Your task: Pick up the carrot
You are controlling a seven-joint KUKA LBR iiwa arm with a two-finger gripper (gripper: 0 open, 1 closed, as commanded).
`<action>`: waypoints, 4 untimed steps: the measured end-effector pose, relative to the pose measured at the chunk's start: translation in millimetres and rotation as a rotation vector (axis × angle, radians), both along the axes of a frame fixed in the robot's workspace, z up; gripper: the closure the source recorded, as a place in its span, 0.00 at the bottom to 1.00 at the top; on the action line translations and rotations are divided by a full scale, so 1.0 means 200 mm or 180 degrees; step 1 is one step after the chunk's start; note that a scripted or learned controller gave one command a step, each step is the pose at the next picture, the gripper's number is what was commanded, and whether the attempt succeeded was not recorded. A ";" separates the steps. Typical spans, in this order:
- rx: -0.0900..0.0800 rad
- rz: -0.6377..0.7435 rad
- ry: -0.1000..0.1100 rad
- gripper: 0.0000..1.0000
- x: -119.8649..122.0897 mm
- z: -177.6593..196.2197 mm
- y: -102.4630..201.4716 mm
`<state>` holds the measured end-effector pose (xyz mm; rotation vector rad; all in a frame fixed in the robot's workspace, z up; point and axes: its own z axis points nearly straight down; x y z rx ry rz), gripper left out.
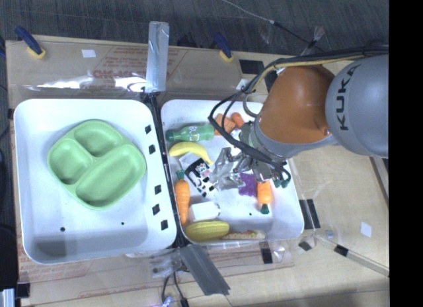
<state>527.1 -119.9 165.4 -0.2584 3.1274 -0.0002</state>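
End effector (221, 170) low — perhaps over clutter

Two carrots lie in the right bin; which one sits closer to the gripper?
The carrot on the bin's right side, just beside the gripper. The other carrot lies against the bin's left wall, farther off.

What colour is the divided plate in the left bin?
Light green. The divided plate shows plainly in the camera view, lying in the white left bin.
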 end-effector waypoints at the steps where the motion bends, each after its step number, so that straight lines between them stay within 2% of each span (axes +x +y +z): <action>1: -0.0001 0.0000 0.0001 0.00 0.00 0.00 0.00; 2: -0.0014 0.0628 -0.0005 0.00 -0.17 0.36 -0.35; 3: 0.0009 0.0927 0.0021 0.00 -0.04 -0.35 -0.43; 4: 0.0003 0.0949 0.0003 1.00 -0.03 -0.29 -0.42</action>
